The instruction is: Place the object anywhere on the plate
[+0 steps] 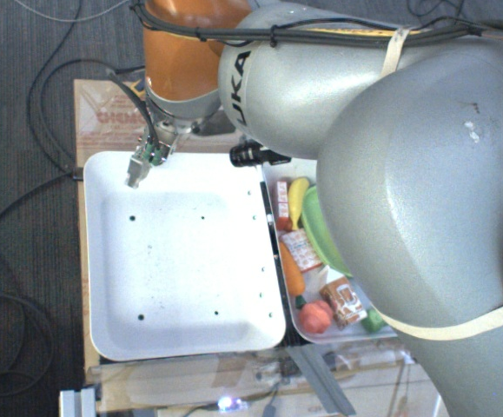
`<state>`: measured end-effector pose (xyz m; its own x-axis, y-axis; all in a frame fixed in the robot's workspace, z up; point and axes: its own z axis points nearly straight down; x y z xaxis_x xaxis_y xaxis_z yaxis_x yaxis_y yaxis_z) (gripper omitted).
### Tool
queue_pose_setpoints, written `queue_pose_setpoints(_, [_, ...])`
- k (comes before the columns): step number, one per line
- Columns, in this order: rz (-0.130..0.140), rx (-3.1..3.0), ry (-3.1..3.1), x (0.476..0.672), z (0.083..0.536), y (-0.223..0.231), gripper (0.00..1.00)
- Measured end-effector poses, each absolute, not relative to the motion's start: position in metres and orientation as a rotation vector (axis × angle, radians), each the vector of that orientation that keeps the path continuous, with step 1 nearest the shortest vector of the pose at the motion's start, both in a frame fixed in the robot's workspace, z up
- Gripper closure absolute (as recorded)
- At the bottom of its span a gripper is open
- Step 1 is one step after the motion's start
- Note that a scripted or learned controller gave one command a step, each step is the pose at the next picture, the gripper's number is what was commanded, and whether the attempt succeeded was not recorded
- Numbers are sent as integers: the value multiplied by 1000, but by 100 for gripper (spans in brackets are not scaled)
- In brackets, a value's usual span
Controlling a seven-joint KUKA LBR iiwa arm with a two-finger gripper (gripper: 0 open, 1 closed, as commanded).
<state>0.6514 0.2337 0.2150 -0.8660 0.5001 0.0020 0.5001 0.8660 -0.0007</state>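
Arm (pixel 390 146) reaching in from right — gripper (pixel 138 174) low at far left.

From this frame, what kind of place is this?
Probably a robot lab test bench, not a kitchen: a KUKA arm over two white bins, toy food packed in the right bin, loose cables on grey carpet.

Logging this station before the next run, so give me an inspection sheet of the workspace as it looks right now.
Surface: two white bins side by side, left bin and right bin, on a bench.
Job's things: green plate in right bin, mostly under the arm.
Clutter: banana, carrot, peach, small packets, all in right bin.
Tool: tool over left bin's far left corner; nothing seen held.
Cables: black cables on floor; cables along arm.
Surroundings: dark carpet.
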Motion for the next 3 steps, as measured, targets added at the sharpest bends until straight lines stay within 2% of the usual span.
queue_pose_setpoints(1, [5, -704, -3059, 588, 214, 206, 100])
queue_pose_setpoints(2, [3, -1017, -2969, 631, 217, 233, 100])
queue_pose_setpoints(3, [5, -1017, -2967, 632, 224, 234, 100])
